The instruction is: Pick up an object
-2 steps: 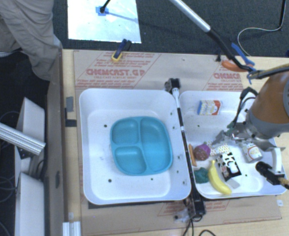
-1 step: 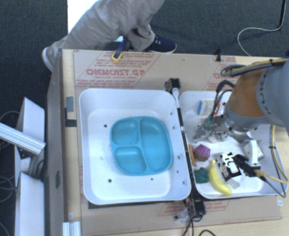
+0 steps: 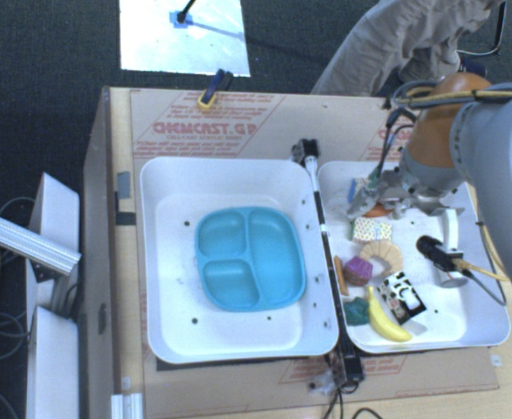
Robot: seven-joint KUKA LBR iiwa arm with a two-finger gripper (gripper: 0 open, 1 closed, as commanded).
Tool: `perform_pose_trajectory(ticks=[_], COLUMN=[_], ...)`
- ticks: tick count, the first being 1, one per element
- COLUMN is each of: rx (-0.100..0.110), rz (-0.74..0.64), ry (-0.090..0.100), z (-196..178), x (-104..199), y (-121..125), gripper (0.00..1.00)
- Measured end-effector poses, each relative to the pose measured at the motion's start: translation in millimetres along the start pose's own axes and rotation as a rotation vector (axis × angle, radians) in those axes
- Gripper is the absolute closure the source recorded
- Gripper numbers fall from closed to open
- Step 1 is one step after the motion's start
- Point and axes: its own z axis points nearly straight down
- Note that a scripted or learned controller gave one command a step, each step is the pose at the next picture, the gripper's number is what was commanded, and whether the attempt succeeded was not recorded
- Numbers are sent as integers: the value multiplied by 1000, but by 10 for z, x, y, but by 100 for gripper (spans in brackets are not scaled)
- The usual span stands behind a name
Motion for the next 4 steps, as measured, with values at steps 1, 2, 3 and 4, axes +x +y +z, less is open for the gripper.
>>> perform_pose_trajectory(ticks=[1,2,3,4], rx=[15,15,12,24], rz=[4,3,4,0], ry=[0,0,0,-2], z=[19,23,18,-78], x=[196,287,201,180], y=[305,305,312,291], gripper=[0,0,0,100])
